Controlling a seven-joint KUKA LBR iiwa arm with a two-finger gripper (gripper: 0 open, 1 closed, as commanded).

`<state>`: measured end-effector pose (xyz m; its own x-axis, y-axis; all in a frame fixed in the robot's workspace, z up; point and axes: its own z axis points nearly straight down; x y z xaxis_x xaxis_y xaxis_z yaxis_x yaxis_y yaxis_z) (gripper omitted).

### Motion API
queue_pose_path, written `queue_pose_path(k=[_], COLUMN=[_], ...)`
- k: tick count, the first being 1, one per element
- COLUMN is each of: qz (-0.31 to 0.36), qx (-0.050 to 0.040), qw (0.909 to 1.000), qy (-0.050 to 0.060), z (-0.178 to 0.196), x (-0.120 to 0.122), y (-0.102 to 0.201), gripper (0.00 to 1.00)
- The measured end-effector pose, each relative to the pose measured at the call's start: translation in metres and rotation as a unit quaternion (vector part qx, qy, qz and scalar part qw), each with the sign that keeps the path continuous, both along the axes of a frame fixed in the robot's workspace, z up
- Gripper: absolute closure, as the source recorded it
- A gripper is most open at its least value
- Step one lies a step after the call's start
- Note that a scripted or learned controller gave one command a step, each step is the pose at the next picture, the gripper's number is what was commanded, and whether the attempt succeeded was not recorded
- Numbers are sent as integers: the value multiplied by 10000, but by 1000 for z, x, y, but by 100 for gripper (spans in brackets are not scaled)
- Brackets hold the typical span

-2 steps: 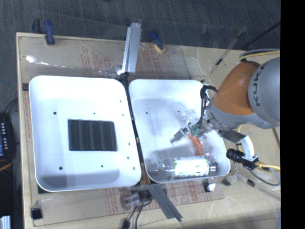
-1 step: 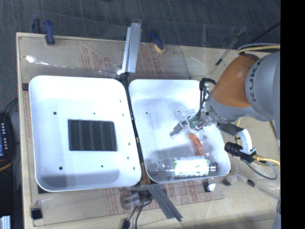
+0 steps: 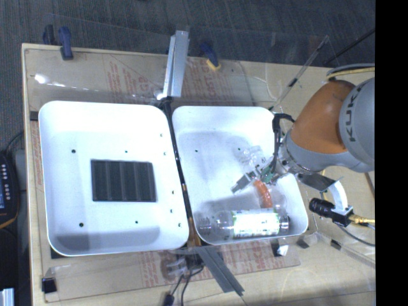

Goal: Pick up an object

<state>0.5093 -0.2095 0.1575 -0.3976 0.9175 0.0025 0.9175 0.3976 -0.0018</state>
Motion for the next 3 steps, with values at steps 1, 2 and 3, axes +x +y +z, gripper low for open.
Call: queue_pose_path(k=[1,2,3], qz=[14,13,-48], qx=[-3,-4,-10], qw=[10000,10000,10000], qy=[-7,-7,-10], z=[11,11,-17], x=[1,1,27], y=[0,0,-1], gripper=[100,0,0])
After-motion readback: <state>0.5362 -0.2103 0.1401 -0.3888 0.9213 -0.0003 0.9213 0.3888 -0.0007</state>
